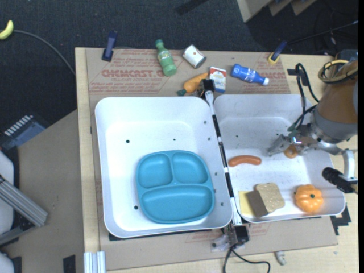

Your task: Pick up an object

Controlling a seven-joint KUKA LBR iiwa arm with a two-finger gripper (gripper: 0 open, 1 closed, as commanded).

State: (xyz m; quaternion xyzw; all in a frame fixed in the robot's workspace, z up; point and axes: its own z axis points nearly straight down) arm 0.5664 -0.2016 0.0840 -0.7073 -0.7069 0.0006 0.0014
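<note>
The gripper [289, 147] is down inside the right bin [250, 110], near its middle right, at the end of the grey arm [335, 110] that reaches in from the right. Its metal fingers are spread apart to either side of a small orange-brown object [292, 151], which sits between them; from here I cannot tell whether they actually grip it.

Just left of the gripper, apart from it, a sausage [244, 161] lies on the bin floor. Nearer the front wall sit a slice of toast [267, 198] overlapping a yellow cheese slice [244, 202], and to their right a small orange pumpkin [309, 198].

The left bin [119, 129] holds a blue divided plate [174, 185].

Behind the bins, on the bench [136, 67], lie a green bottle [166, 58], a white can [194, 56], a carrot [193, 84], a small carton [218, 78] and a blue bottle [249, 74].
</note>
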